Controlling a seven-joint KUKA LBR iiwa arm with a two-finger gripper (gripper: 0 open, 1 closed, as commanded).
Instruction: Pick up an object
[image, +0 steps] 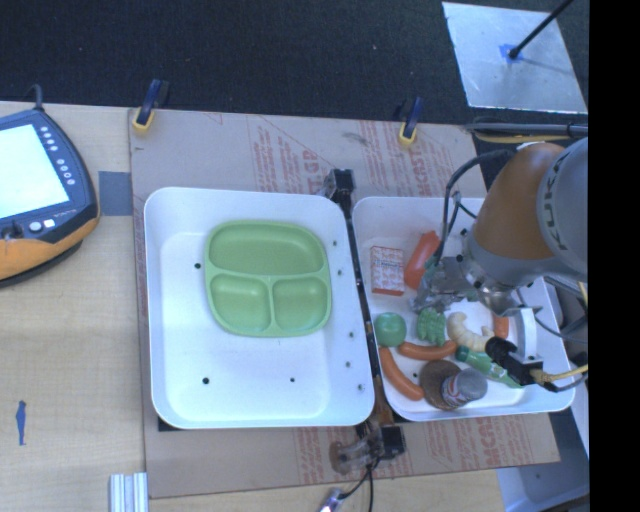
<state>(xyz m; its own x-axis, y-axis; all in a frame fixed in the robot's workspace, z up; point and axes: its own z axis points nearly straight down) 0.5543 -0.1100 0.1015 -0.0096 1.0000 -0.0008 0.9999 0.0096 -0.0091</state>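
Observation:
My gripper (438, 292) hangs low in the right bin (400, 215), under the grey and orange arm that reaches in from the right. Just below it lies a green broccoli piece (431, 326), with a cream-coloured piece (459, 325) to its right. A red-orange carrot (421, 258) lies close to the gripper's upper left. A small printed packet (387, 269) lies further left. A green round item (389, 327), an orange sausage-shaped piece (428, 350), another orange piece (398, 373) and a brown round item (441, 381) fill the bin's front.
The left bin (170, 300) holds a green divided plate (268, 277). A tablet in an orange case (35, 190) lies on the bench at far left. Clamps (147, 108) hold the cardboard mat at the back.

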